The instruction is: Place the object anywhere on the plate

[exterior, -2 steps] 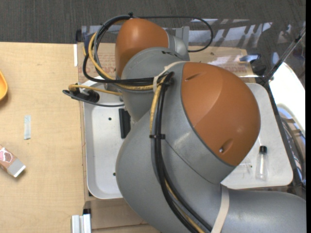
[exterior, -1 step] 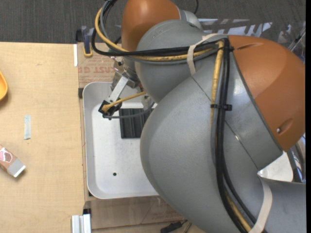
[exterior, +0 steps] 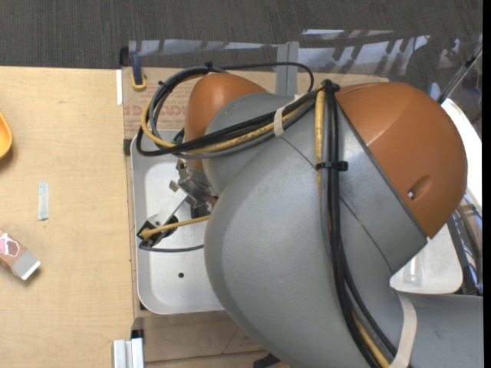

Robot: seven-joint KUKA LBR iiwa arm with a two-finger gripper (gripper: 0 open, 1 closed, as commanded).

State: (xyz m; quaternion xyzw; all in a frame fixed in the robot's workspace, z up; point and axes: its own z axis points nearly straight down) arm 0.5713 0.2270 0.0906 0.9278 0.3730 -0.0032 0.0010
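My arm [exterior: 322, 228], grey with orange bands, reaches in from the right and covers most of both bins. The gripper [exterior: 189, 184] hangs below the orange wrist band, over the far part of the left white bin [exterior: 165, 282]. Only some of its metal parts can be made out among the cables, and I cannot tell whether anything is in it. A black and yellow cable end [exterior: 157, 230] lies low over the bin floor just left of the gripper. The arm hides whatever lies in the rest of that bin.
A white piece of the right bin [exterior: 433, 271] peeks out under the arm. On the wooden bench at the left lie a small grey strip [exterior: 42, 202], a pink and white packet [exterior: 17, 256] and an orange thing [exterior: 4, 138] at the edge.
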